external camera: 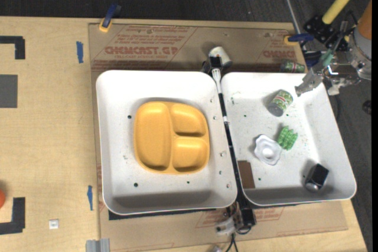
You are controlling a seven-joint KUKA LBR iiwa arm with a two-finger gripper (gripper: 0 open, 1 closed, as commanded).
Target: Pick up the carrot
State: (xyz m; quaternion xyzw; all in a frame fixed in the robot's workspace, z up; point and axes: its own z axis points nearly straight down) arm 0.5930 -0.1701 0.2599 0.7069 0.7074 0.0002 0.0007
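The pincer [306, 85] hangs over the far right corner of the right bin [341, 144]; I cannot tell whether it is released or clenched. The only carrot-coloured thing I can spot is an orange sliver [2, 199] at the table's left edge, well apart from it, across both bins. I cannot tell its long axis.

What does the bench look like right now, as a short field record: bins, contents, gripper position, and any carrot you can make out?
left bin: holds a yellow divided plate
right bin: holds a small can, a green ridged item, a clear cup-like piece, a dark block
gripper: above the right bin's far right corner, nothing seen between its fingers
carrot: cannot identify any item as a carrot
clamps: blue clamp at the board's far left corner
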